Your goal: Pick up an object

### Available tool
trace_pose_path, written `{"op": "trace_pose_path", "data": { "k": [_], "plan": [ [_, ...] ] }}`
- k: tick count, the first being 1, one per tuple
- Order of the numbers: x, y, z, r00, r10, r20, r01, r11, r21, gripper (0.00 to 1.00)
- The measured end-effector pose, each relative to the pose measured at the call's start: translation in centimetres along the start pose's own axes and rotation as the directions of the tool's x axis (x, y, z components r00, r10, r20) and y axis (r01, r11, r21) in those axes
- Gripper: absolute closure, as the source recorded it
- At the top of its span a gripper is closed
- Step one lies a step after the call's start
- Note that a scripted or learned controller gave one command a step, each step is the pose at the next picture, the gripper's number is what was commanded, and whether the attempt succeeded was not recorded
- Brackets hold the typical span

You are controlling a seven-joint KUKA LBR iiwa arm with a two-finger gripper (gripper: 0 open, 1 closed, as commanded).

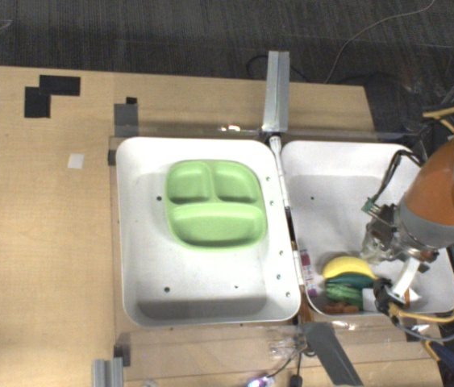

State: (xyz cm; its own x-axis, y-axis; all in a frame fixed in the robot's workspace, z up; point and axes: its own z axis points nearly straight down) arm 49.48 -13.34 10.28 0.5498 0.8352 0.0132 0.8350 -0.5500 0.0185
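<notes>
1. At five o'clock, against the near wall of the right bin (323,172), lies a yellow banana (347,267) atop a green and red object (343,290).
2. The gripper (389,252) hangs just beside the banana, at its three o'clock; whether its fingers are spread or closed, I cannot tell.
3. At nine o'clock, the left bin (142,293) holds a green divided plate (213,202).
</notes>
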Motion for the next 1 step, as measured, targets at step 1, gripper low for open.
{"op": "trace_pose_path", "data": {
  "k": [1],
  "plan": [
    [0.34, 1.95, 1.19, 0.997, 0.074, 0.007, -0.074, 0.997, 0.007, 1.00]
  ]
}}
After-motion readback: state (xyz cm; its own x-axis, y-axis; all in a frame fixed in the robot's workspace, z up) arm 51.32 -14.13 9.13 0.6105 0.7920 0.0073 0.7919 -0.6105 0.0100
